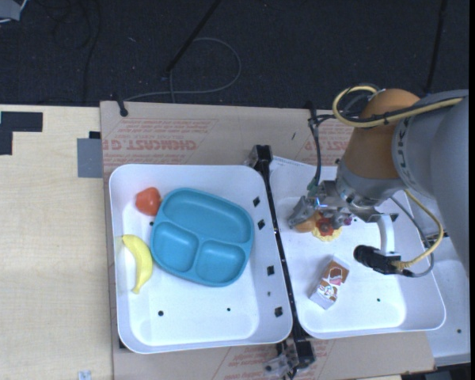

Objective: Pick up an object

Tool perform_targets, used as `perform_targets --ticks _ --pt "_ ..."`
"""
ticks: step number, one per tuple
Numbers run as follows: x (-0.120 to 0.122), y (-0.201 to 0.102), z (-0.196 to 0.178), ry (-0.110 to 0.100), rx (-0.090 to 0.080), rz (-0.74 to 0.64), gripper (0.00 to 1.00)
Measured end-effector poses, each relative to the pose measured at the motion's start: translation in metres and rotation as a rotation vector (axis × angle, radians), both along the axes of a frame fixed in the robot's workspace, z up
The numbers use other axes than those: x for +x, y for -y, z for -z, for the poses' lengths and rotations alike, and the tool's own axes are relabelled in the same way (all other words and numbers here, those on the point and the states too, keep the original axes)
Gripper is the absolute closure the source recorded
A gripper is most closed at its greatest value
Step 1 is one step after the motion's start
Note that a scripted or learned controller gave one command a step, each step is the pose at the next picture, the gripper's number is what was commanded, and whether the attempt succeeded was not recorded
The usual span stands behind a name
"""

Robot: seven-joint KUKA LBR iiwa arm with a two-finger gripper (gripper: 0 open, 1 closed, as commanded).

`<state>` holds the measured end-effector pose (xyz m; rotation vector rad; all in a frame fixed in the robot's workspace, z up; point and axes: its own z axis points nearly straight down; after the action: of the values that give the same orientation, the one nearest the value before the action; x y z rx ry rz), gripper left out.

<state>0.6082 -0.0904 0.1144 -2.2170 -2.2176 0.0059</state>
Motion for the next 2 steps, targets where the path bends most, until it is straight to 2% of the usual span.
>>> perform_targets --ticks 1,2 --pt "0.002 0.001 0.023 0.008 -0.006 0.000 0.00" --pt "0.005 0.005 0.009 0.020 -0.012 0.005 1.00"
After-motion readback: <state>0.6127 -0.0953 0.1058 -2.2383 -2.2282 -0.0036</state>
